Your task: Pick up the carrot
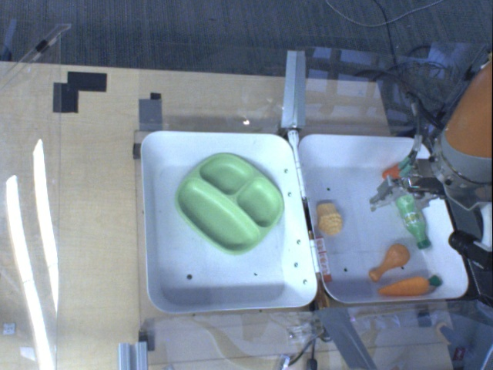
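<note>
The carrot (404,287) is orange with a green top and lies flat against the front wall of the right bin (347,160), near its front right corner. My gripper (400,185) hangs over the right part of that bin, well behind the carrot and apart from it. It is just above the upper end of a green bottle (412,220). Nothing of the carrot is near the gripper.
A brown toy drumstick (390,261) lies just behind the carrot's left end. A yellow corn cob (330,218) sits near the right bin's left wall. The left bin (166,276) holds a green divided plate (229,201). Cables run behind the bins.
</note>
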`<state>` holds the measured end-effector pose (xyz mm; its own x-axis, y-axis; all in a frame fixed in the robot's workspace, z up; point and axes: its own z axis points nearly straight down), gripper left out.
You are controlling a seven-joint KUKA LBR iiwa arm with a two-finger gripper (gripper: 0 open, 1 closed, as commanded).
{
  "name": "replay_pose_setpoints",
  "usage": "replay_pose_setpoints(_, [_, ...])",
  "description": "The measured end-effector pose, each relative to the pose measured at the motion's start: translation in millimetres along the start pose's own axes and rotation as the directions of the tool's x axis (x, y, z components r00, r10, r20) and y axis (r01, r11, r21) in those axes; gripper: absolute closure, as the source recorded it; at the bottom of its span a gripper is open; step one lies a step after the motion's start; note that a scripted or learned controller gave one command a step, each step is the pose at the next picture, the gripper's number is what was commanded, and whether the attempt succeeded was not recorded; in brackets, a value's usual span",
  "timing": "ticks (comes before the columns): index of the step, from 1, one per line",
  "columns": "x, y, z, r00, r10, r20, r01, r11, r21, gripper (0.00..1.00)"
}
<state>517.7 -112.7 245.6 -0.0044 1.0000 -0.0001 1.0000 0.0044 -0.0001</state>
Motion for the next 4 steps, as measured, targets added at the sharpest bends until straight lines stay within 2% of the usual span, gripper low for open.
replay_pose_setpoints(1, [-72,-27,65,0.999,-0.046,0.000,0.046,0.999,0.000,0.00])
replay_pose_setpoints(2, [-86,-25,143,0.923,-0.384,0.004,0.384,0.923,-0.012,0.00])
replay_pose_setpoints(3, [-87,-24,136,0.924,-0.382,0.004,0.382,0.924,-0.011,1.00])
replay_pose_setpoints(4, [-4,31,155,1.000,0.030,0.000,-0.030,0.999,-0.013,1.00])
